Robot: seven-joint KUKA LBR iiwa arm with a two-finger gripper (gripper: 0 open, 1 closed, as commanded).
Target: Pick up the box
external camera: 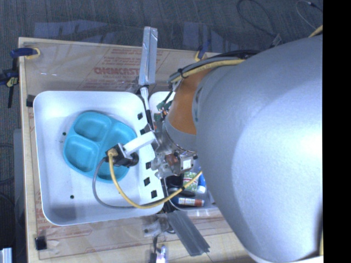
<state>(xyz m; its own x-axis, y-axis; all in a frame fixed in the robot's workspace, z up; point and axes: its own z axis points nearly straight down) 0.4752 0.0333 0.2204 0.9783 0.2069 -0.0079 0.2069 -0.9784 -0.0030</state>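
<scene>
blue tray [90,144]: 1, in left bin [49,201] | gripper [167,166]: 1, over right bin [157,99]

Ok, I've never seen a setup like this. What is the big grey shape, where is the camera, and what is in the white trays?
There is one picture, taken by a fixed camera above the bench, looking down at a slant. The big grey shape is a robot arm reaching in from the right. It looks so large because it is close to the lens. The orange band sits just above its wrist. The tool at its end hangs over the divide between two bins, and I cannot tell whether it holds anything. The white bin on the view's left holds a blue divided dish. The arm hides most of the second bin, where a few small items peek out near its front edge.
</scene>
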